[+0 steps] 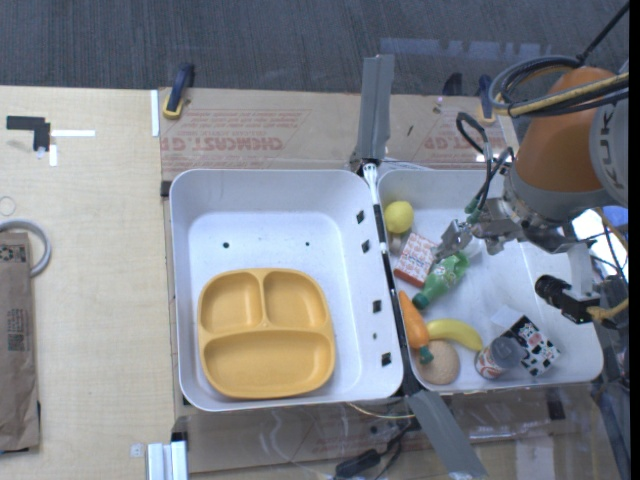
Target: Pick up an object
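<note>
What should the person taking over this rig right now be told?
Tool: low in the right bin, over the green bottle; grip state unclear.
Items: lemon, snack packet, carrot, banana, a round tan item, a can and a black-and-white box, all in the right bin. Yellow divided plate lies in the left bin.
Done: nothing visibly lifted.
Left: grasp and raise one object.

Dark grey ribbed carpet flooring (250, 23) is running across the top of the view. A pale wooden bench top (80, 228) is spreading out on the left, with a flat sheet of brown printed cardboard (260, 133) lying along its far side. A brown paper bag (18, 338) is lying at the left edge. Even, soft light is falling over everything.
</note>
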